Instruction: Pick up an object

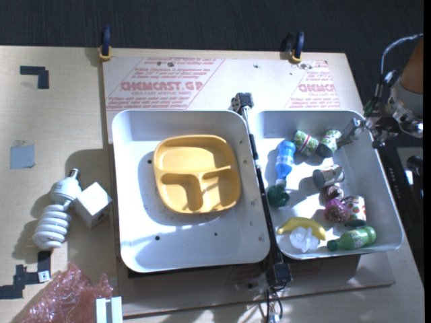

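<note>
Camera view, nearest edge first: a crumpled pink plastic wrapper (pixel 67 293) lies on the worktop (pixel 54 133) at the lower left, with a spiral light bulb (pixel 55 214) and a white cube (pixel 93 201) just beyond it, beside the left bin (pixel 128 180); that bin holds a yellow divided plate (pixel 196 173). The candidates for picking lie in the right bin (pixel 387 207): along its near wall a green bottle (pixel 353 237) on its side and a yellow banana (pixel 302 225) touching a white crumpled piece (pixel 303 241); behind them a pink-patterned can (pixel 347 209), a dark green object (pixel 277 195) and a silver can (pixel 328 175); further back a blue bottle (pixel 285 157) and two green cans (pixel 306 143) close together. The gripper (pixel 367 126) hangs at the bin's far right rim, just beside the green cans; whether it is open or closed cannot be told, and nothing is seen held.

By my judgement the step in hand is the approach, with no grasp made; the next move calls for choosing one item, descending squarely over it and closing; the green cans are nearest, yet they crowd each other, so a clean hold needs care.
</note>
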### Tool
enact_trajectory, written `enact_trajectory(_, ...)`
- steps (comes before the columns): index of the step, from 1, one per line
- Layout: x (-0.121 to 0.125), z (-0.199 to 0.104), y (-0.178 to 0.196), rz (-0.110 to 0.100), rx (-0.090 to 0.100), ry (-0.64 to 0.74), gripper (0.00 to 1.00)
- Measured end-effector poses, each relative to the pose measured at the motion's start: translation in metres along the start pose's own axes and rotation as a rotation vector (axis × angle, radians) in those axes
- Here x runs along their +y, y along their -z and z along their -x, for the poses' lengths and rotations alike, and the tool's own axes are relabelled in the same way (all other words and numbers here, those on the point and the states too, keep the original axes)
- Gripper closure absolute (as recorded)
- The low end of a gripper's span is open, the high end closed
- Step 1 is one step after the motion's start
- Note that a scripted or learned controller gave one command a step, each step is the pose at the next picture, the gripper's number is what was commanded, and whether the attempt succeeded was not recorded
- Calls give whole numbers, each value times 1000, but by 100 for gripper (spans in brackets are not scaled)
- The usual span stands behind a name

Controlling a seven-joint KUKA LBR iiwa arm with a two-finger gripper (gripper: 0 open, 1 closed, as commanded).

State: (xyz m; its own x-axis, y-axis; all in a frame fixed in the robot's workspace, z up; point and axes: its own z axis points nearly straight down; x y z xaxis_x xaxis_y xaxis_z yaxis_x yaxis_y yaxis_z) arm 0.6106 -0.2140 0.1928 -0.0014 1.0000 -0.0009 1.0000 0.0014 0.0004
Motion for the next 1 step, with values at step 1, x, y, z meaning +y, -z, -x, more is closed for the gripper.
enact_trajectory(1,32,6,-71,-1,3,3,0)
